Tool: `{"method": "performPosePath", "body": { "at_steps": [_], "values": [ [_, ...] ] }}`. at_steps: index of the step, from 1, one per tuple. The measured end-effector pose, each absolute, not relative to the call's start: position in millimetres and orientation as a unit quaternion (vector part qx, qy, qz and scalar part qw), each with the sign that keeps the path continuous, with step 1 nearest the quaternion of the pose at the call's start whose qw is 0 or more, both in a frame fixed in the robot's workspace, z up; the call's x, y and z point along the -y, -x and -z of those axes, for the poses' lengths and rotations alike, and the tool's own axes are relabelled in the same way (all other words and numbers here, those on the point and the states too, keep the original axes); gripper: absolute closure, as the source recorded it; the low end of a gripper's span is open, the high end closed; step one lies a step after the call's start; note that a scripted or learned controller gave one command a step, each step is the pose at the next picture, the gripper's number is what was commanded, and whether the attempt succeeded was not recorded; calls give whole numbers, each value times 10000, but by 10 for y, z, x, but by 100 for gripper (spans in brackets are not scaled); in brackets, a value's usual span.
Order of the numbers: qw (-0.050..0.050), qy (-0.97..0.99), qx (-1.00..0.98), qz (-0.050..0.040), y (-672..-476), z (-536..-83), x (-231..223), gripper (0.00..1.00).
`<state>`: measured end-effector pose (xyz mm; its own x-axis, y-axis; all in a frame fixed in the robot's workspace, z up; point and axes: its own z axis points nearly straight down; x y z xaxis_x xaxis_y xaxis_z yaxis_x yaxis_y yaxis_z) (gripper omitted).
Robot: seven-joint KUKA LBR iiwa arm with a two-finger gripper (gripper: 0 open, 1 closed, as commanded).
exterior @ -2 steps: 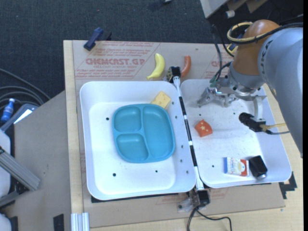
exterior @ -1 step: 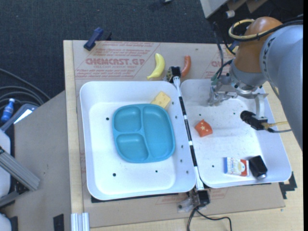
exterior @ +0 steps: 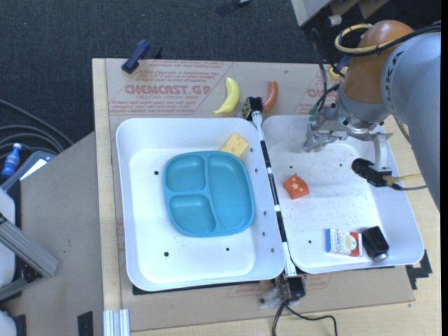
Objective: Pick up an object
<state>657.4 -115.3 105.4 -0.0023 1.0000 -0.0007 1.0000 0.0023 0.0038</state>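
My gripper (exterior: 318,138) hangs over the far part of the right bin (exterior: 392,208), close to the bin floor, with nothing seen in it. A small red piece with a yellow spot (exterior: 296,186) lies on the bin floor, nearer the camera and slightly left of the gripper. A little white, red and blue box (exterior: 342,242) lies flat near the bin's front edge, and a black block (exterior: 375,243) rests right beside it. In the left bin (exterior: 136,187) a blue divided plate (exterior: 208,191) sits in the middle, with a yellow wedge (exterior: 234,145) at its far edge.
On the board behind the bins lie a yellow banana (exterior: 227,96) and an orange-red sausage shape (exterior: 270,95). A dark blue object (exterior: 136,56) sits at the board's far left corner. The raised divider (exterior: 269,187) runs between the two bins.
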Motion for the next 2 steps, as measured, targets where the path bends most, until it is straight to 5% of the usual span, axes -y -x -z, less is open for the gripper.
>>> {"method": "performPosePath", "body": {
  "at_steps": [2],
  "values": [
    [33, -7059, -7083, -22, -6585, -1258, 1147, 100]
  ]
}}
